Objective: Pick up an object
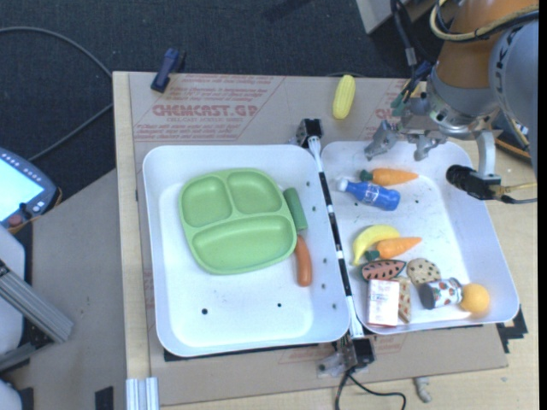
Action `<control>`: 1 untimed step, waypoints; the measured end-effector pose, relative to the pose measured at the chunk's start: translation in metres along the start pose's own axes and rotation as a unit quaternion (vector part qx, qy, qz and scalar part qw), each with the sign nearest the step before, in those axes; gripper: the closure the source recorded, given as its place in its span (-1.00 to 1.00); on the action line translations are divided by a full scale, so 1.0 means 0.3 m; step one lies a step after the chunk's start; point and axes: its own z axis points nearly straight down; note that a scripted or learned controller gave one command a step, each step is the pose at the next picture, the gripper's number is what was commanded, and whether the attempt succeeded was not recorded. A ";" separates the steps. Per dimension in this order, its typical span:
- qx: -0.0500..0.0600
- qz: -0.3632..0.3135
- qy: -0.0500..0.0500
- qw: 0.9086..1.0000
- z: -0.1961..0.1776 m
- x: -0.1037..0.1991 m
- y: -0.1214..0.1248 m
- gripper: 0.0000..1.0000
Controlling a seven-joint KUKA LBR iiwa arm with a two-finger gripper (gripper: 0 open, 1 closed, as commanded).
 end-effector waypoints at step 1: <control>0.000 0.001 0.000 1.000 0.339 -0.031 -0.171 -1.00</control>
